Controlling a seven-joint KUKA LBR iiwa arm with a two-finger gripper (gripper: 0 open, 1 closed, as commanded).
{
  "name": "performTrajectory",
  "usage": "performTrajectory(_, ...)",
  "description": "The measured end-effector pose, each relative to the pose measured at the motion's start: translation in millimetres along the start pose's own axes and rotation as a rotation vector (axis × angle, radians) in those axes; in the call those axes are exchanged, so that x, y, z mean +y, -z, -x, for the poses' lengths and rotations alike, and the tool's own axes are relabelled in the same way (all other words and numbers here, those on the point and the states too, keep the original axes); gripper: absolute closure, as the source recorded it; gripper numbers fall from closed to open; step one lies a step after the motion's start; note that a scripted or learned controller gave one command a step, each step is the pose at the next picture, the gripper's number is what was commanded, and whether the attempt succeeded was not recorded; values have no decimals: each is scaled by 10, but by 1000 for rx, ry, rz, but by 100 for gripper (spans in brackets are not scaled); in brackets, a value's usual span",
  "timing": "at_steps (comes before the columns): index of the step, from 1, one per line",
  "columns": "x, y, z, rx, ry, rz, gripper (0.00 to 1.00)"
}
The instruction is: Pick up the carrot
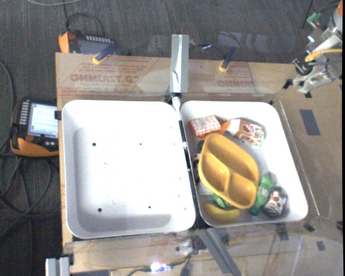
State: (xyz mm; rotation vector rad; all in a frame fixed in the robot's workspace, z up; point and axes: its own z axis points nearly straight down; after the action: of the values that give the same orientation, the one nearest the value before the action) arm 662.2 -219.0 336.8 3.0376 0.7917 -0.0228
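Orange-cased, a handheld controller [37, 126] lies on the floor off the surface's left edge, out of the arm's way. On the brown surface [115, 76] the left bin [69, 171] takes up the left half, its white floor bare but for a few dark specks, so it reads as the place kept free for sorted things. The right bin [290, 154], touching it along the middle seam, carries all the clutter. An orange-red packet [204, 125] sits at its far left corner, with a printed carton [250, 132] just beside it along the far edge. A yellow 2-compartment tray [229, 168] lies tilted across the middle, propped on what is beneath it. A banana [221, 213] pokes out at the near edge, and a green bottle [264, 188] and a can [276, 201] crowd the near right corner. I cannot single out the carrot in this heap. My guess is that it lies in the right bin, under or against the tray. The gripper [316, 71] hangs beyond the surface's far right corner, well apart from both bins, likely parked there to leave the camera a clear look. Whether it is apart or together I cannot tell.
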Motion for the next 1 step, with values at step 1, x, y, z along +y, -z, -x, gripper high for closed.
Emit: performTrajectory(1,-2,82,-1,-5,1,0,100)
